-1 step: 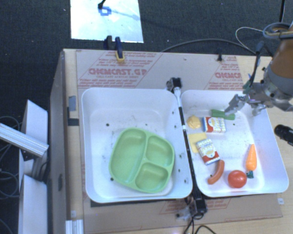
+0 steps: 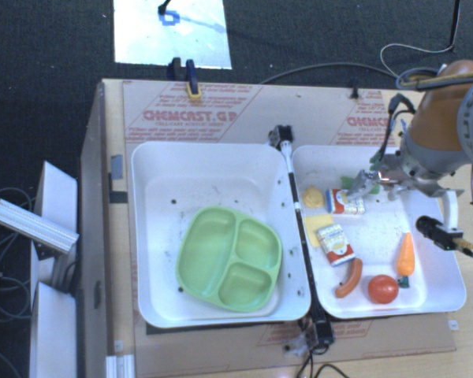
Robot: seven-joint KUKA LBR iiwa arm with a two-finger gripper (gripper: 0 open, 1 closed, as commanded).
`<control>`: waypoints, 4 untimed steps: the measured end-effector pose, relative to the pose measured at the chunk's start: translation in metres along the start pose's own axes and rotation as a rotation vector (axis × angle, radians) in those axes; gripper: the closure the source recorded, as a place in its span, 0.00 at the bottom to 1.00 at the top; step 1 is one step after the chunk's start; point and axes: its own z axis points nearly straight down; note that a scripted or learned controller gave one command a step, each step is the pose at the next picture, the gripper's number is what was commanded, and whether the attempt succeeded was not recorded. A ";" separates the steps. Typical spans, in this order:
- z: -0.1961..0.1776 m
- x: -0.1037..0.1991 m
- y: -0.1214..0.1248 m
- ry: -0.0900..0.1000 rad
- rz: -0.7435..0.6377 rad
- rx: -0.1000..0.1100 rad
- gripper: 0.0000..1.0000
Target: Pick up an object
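the arm is reaching in from the right edge of the frame, its gripper (image 2: 365, 183) hanging low over the upper part of the right bin (image 2: 449, 290). whether anything is being pinched is too small and blurred for me to tell.

the likely target, a small red and white carton (image 2: 346, 202), is lying just below the gripper, maybe touching. it is looking light and stiff, a bit slick; taking it across the narrow sides seems best.

the right bin is also holding a yellow lump (image 2: 313, 198), a second carton (image 2: 335, 244), a sausage (image 2: 348, 278), a tomato (image 2: 383, 288) and a carrot (image 2: 406, 257). the left bin (image 2: 154, 187) is holding a green divided plate (image 2: 229, 257), its compartments bare.
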 end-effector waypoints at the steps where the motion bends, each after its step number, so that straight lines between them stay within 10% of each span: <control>1: 0.049 0.002 0.043 -0.002 -0.004 -0.012 0.00; 2: 0.050 0.014 0.068 -0.003 -0.005 -0.012 0.00; 3: 0.038 0.013 0.069 -0.005 -0.008 -0.018 1.00; 4: 0.039 0.013 0.069 -0.005 -0.008 -0.017 0.00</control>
